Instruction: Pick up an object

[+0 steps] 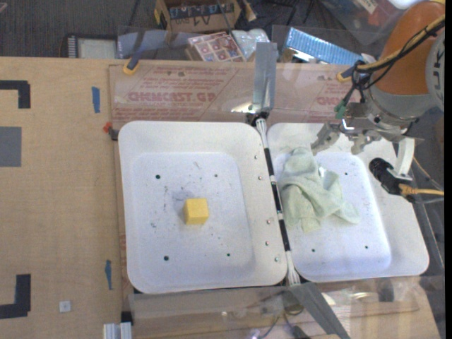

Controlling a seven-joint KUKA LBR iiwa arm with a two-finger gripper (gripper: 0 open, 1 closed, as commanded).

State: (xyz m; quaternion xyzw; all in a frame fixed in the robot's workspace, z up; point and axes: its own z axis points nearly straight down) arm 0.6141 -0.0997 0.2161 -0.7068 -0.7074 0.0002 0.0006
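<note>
Pincer [335, 147]: released, two fingers [321, 141] splayed apart and pointing down and to the view's left. It hangs over the far edge of the right bin [406, 256]; white bin surface shows in the gap between the fingers. It grasps nothing.

Candidate objects, two:
- Pale green cloth [308, 191], crumpled, lying in the left half of the right bin. Its far tip is just below the pincer's left finger; contact between them cannot be judged from this angle. The cloth's left edge runs close to the wall shared with the other bin.
- Yellow cube [197, 211], sitting flat near the middle of the left bin [138, 150], well apart from the pincer and from the cloth.

Left bin floor: dark specks and grey scuffs around the cube, denser on its far side.

The bins sit side by side, rims touching along a central seam. A grey metal strip [265, 76] stands upright at the far end of that seam.

Arm [424, 37]: orange band at the view's top right, grey wrist below it leading to the pincer.

Behind both bins: brown cardboard sheet [183, 94] with red print, lying flat. Both bins rest on the pale wooden tabletop [56, 189], which carries a strip of blue tape [95, 99] and black corner marks on its left side.
</note>
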